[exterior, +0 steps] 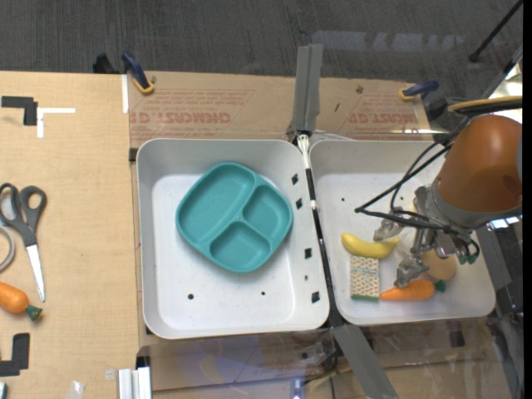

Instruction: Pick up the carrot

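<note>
— What's sitting out on the worktop (66,223) right now?

— Pale wood on the left, and brown cardboard (216,110) is lying under the two white bins, clipped down at the back. There's printing on the cardboard, but it's reading mirrored from here and I can't make it out. Dark carpet is running along behind.

— And the bins?

— The left bin (158,306) is holding a teal divided plate (235,217), three compartments, sitting at a tilt. The arm (482,169) is hanging over the right bin (328,173), orange band showing, cables trailing off it.

— The claw?

— The claw (413,266) is hovering low just above the carrot (408,291). Spread or pinched, I cannot tell; it's too cluttered down there.

— So where's the carrot lying?

— Near the front wall of the right bin, on its side, green end pointing right. A banana (369,245) is lying just behind it, a small patterned packet (364,276) is touching its left end, and something tan and round (440,267) is sitting beside the claw.

— Anything outside the bins?

— Scissors (25,231) with grey handles on the wood, and a second carrot (15,299) is lying at the left edge.
</note>
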Controlling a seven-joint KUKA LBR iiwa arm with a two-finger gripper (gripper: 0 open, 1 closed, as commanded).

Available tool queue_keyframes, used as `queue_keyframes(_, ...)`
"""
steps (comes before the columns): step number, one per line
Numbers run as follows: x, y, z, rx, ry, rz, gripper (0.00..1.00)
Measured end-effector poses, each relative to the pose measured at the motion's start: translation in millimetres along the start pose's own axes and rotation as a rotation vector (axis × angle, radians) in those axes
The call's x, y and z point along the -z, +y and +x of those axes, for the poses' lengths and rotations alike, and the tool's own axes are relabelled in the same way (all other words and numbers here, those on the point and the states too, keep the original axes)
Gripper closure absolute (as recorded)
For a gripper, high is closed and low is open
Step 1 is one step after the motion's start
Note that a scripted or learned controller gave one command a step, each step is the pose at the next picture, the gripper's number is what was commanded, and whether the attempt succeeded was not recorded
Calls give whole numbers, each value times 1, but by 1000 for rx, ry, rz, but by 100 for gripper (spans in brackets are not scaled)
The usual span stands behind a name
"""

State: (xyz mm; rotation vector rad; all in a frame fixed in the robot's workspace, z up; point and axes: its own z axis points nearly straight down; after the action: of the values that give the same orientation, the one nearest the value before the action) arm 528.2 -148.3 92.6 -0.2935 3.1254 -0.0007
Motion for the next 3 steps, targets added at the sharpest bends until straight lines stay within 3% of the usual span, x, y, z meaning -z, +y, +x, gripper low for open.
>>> queue_keyframes(1, 2, -17, 39, 63, -8, 2, 0)
queue_keyframes(2, 2, -25, 42, -77, -10, 1, 0)
queue_keyframes(3, 3, -12, 43, -111, -16, 5, 0)
